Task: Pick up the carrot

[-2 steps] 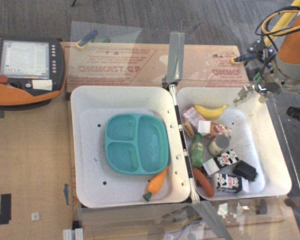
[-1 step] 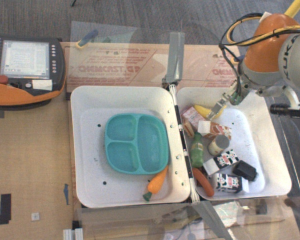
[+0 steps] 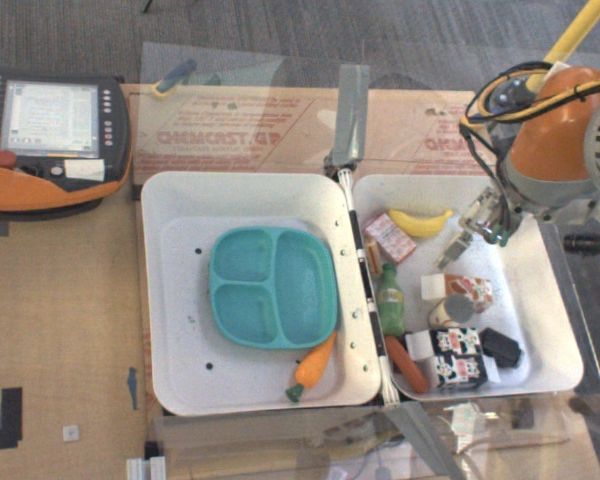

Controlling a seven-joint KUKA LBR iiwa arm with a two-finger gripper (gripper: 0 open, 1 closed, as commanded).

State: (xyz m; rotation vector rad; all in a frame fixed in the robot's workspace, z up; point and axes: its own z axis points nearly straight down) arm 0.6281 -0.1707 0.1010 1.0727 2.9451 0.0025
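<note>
Carrot (image 3: 313, 365) sits well left of my end effector (image 3: 470, 236); fingers look spread, so I'd cross over, descend squarely.

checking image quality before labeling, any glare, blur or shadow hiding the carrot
Camera view: the carrot is sharp and evenly lit beside the teal plate; clear sheets at the bench's far and near edges give faint glare; the gripper looks slightly soft.
</note>
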